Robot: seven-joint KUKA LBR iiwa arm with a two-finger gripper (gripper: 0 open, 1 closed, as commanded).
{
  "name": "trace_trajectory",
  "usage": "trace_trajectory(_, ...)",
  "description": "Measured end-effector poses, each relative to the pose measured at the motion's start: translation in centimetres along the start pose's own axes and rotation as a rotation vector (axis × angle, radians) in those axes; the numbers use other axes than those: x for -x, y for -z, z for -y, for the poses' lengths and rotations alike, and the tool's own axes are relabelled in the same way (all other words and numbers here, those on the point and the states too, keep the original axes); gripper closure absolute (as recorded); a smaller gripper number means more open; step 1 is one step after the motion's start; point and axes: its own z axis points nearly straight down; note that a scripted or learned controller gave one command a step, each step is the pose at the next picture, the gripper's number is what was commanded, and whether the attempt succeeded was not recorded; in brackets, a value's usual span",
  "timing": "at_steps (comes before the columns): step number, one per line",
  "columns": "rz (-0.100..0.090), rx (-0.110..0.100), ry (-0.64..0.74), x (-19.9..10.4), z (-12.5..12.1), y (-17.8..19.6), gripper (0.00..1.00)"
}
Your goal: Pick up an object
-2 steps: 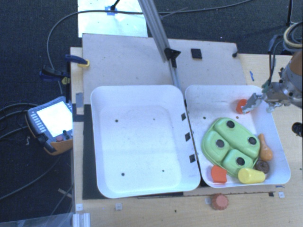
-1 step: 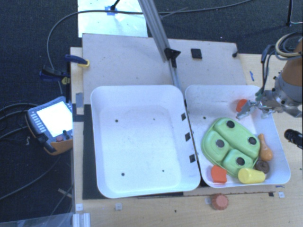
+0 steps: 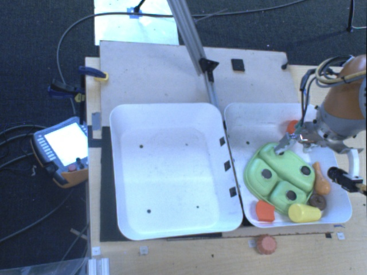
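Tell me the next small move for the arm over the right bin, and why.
Probably lower the gripper a little onto the green sectioned tray. It hovers at that tray's upper edge in the right bin with nothing visibly between its fingers, and the tray is the nearest thing beneath it; the orange block and yellow piece lie farther off.

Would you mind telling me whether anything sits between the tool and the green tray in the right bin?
Nothing visible does: the tool hangs right at the upper edge of the green tray, with no object between them.
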Motion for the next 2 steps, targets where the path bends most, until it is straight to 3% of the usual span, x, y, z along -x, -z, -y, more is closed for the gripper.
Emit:
trace_trajectory(1, 0.003, 0.008, 0.000, 0.1, -0.2, 1.5, 1.00)
trace_trajectory(2, 0.004, 0.012, 0.003, 0.1, -0.4, 8.0, 1.00)
